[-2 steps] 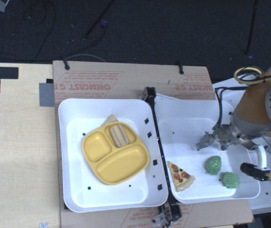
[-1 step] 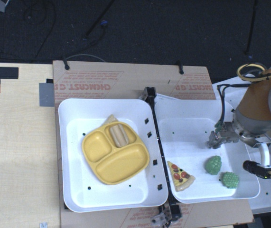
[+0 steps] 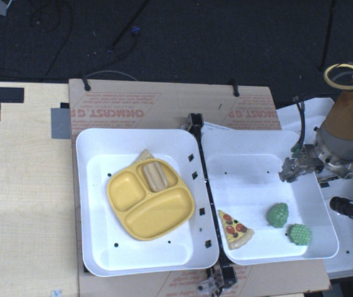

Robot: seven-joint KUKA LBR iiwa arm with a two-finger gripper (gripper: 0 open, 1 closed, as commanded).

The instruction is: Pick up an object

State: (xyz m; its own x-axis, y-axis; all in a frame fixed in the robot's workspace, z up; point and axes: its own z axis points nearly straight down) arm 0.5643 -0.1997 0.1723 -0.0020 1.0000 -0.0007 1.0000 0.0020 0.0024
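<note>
In the right bin [image 3: 269, 166] lie a toy pizza slice [image 3: 234, 228], a dark green lump [image 3: 277, 215] and a lighter green knobbly piece [image 3: 299, 234], all near its front. The gripper [image 3: 290, 171] hangs above the bin's right side, holding nothing. In the left bin [image 3: 96, 147] sits a yellow divided tray [image 3: 151, 203] with a hot-dog bun [image 3: 156, 176] in one compartment.

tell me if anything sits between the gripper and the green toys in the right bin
Nothing visible does. The gripper is over the right bin near its right wall, and bare white floor lies between it and the darker green toy and the lighter green toy. The pizza slice lies off to the left.
</note>
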